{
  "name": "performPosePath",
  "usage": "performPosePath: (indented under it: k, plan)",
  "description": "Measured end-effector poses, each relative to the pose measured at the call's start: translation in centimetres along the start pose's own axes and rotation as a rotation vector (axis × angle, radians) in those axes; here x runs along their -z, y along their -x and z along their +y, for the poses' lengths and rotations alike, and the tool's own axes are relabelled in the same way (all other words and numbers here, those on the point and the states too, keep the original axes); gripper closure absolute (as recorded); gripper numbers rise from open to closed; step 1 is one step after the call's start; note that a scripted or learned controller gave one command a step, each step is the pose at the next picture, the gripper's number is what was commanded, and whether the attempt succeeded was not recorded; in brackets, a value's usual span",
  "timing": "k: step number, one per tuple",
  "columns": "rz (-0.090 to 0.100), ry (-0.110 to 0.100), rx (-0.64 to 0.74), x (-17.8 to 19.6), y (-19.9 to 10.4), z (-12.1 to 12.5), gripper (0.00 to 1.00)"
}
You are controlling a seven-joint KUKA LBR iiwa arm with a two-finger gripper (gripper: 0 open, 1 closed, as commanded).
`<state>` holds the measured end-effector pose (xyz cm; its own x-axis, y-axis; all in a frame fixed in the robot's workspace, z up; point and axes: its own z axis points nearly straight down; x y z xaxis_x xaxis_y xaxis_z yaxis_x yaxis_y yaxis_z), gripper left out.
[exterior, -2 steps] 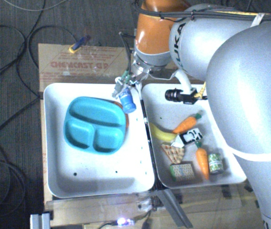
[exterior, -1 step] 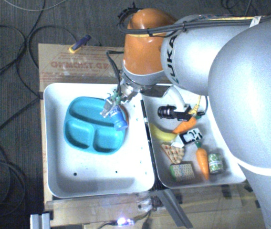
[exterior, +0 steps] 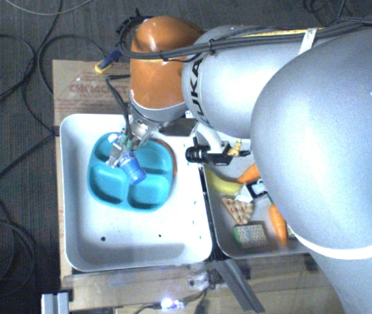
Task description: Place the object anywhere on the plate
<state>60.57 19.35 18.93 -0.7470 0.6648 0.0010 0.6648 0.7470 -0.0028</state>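
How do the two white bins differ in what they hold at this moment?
The left bin holds one blue sectioned plate, with the gripper above it; the right bin holds loose food items, including a banana and a carrot. The arm covers much of the right bin. Both are shallow and white.

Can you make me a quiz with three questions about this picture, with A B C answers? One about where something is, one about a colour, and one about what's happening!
1. Where is the blue plate?
A. In the left bin
B. In the right bin
C. On the floor

2. What colour is the carrot in the right bin?
A. Purple
B. Orange
C. Green

3. What is the gripper doing?
A. Resting on the floor
B. Reaching into the right bin
C. Hanging over the plate, right by a small blue object

Answers:
1. A: the plate lies inside the left bin.
2. B: the carrot is bright orange beside the banana.
3. C: the gripper is above the plate's middle, with the blue object at its tip.
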Motion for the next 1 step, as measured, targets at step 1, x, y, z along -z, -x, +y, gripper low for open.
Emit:
performPosePath:
  k: [1]
  plan:
    - [0.001, 0.0, -0.015, 2.17, -4.25, -0.35, 1.0]
